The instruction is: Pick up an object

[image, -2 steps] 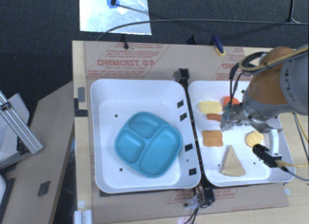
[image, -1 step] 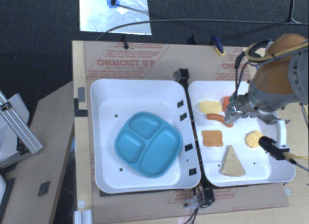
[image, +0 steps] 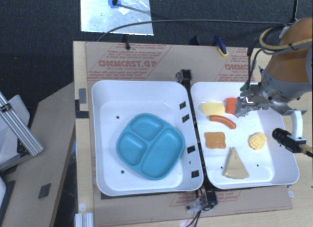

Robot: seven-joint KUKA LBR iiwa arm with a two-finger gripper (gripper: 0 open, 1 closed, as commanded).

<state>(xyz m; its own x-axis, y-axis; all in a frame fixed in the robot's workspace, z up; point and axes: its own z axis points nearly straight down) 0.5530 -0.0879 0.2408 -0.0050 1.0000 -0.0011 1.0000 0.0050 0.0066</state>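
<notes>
Blue divided plate (image: 150, 145) in left bin (image: 105, 123); foil sheet (image: 115, 6), possibly metallic, beyond desk's (image: 54, 138) far edge.

A single fixed camera looked down on the tabletop (image: 122, 57) from above, at a slant, its gaze tilted toward the far edge where dark carpet (image: 39, 20) lay beyond. It stood far enough back to take in both bins whole: the left bin (image: 110, 94) sat near the centre of the frame, the right bin (image: 279, 172) toward the right side. The arm (image: 288, 69) came in from the right edge, cut off by the frame. At the left edge, part of a metal frame (image: 17, 128) showed beside the tabletop.
</notes>
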